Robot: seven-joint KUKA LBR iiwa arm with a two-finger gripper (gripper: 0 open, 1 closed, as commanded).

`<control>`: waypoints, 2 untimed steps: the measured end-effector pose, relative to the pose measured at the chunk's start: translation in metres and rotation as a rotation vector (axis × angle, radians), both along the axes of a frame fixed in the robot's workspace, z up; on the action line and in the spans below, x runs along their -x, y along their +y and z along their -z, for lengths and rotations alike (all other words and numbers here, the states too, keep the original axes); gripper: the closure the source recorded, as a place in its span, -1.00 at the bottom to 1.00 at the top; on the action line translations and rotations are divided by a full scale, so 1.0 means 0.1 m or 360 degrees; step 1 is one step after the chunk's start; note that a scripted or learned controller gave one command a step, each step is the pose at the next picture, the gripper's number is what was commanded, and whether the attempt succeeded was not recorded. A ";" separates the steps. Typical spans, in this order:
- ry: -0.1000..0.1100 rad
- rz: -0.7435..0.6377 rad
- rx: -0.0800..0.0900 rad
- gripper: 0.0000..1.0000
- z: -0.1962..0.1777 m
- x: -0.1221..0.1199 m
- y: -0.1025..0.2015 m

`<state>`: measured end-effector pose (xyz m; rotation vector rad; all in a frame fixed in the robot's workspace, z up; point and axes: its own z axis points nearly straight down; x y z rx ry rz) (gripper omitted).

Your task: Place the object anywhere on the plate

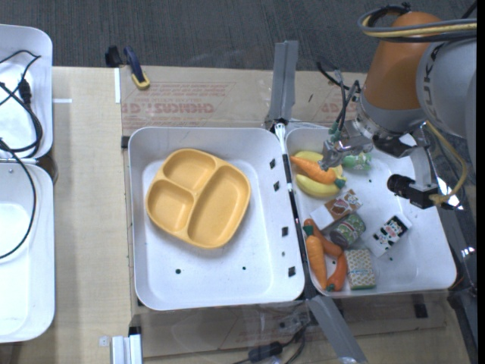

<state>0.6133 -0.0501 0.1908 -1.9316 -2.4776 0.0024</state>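
Claw [331,155] low in right bin, touching carrot [317,171] on banana [315,185]; grip state unclear; plate [198,196] left.

The arm [424,67] runs off the right edge, and its gripper [333,152] covers part of the banana [314,186]. The left-hand white tubs [23,203] are cut by the frame. Labels on the small packets [390,232] are too small to read.
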 end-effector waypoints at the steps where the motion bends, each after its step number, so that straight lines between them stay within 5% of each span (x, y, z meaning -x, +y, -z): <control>1: -0.0003 -0.0441 0.0001 1.00 -0.73 -0.15 0.74; 2: -0.0002 -0.0570 0.0002 1.00 -2.16 0.30 -0.01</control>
